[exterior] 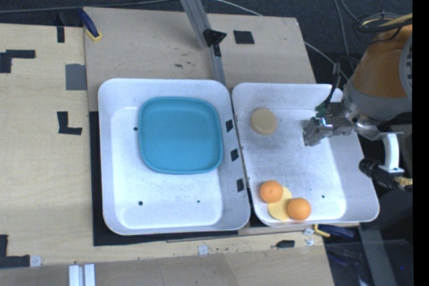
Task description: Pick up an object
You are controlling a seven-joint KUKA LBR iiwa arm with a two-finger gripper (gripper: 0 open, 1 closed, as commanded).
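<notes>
Tan puck [263, 121] judged light, rigid; best gripped across its sides. Hand [314, 132] hovers right; finger state cannot be told.

Wooden bench [161, 43] bears two white bins side by side: left bin [117, 204], right bin [348, 197]

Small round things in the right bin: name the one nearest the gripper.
The pale tan round disc, lying alone in the right white bin's far part, level with the gripper. The two orange balls sit together at its near edge.
</notes>
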